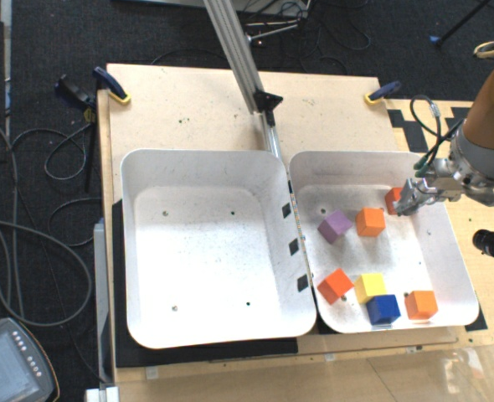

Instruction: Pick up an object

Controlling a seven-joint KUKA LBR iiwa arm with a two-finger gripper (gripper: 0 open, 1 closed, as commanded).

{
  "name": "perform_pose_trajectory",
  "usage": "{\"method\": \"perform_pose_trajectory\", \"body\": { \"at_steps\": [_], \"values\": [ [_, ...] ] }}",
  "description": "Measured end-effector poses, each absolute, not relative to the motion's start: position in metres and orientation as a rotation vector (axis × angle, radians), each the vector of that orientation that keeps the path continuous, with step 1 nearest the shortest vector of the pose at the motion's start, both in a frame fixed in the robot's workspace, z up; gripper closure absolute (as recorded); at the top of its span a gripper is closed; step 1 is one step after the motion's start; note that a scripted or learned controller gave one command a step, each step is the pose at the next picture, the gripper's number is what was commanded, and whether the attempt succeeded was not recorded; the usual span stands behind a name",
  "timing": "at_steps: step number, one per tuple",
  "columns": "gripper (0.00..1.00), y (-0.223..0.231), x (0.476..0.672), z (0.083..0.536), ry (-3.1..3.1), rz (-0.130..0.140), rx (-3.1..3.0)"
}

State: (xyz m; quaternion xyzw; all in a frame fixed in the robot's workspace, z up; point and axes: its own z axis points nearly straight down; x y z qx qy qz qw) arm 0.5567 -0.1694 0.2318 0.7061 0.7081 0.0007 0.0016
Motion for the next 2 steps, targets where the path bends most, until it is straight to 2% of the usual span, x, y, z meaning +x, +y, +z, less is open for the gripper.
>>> {"method": "perform_pose_trajectory", "body": {
  "at_steps": [2],
  "values": [
    [1.00,-0.071,0.538,0.217,2.231,0.000,2.216]
  ]
}}
